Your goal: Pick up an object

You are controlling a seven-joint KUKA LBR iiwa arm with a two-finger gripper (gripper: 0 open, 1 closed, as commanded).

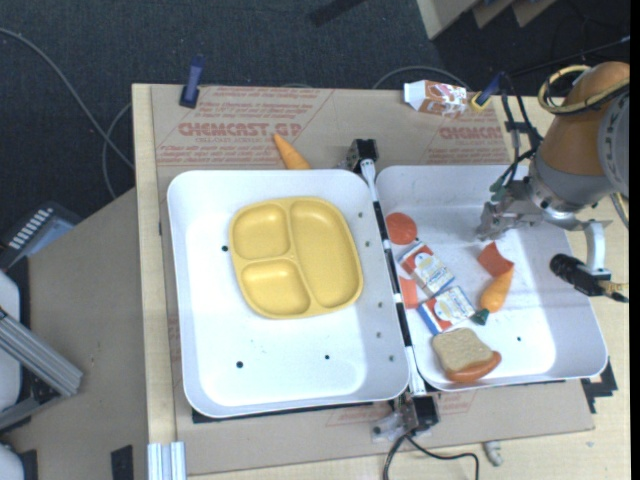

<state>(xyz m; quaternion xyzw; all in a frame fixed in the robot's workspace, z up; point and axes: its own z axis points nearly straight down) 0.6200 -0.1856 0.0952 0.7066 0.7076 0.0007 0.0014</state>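
Nothing is yet lifted: the gripper (497,218) is poised in the right bin (575,343) above a red piece (494,259), finger state indiscernible.

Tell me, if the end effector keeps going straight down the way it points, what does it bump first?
Probably the bare floor of the right bin under the end effector. The red piece lies nearby, but depth is unclear.
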